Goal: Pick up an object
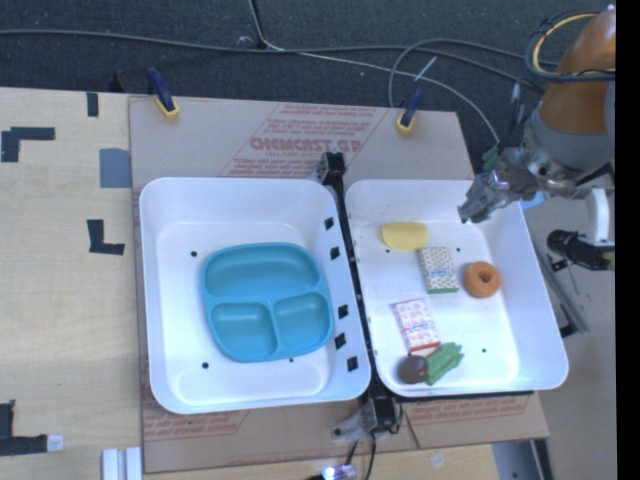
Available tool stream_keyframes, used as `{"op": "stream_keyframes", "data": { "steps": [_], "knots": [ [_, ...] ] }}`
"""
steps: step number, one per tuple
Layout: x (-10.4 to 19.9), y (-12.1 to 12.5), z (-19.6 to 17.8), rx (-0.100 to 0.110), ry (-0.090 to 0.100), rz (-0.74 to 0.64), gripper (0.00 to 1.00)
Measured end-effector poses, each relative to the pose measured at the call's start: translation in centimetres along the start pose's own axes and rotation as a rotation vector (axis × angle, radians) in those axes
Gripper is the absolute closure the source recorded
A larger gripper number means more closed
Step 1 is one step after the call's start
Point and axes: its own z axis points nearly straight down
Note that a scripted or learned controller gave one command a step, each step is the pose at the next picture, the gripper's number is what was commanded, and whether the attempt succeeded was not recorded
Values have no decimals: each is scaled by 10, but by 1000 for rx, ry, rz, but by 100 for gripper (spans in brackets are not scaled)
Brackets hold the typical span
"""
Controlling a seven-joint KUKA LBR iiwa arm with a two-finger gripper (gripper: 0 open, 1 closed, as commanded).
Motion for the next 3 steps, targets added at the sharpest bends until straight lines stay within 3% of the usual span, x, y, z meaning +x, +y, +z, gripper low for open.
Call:
{"op": "stream_keyframes", "data": {
  "steps": [1,3],
  "knots": [
    [51,-8,-5,0,1,-2,100],
    [161,-47,16,2,0,-2,100]
  ]
}}
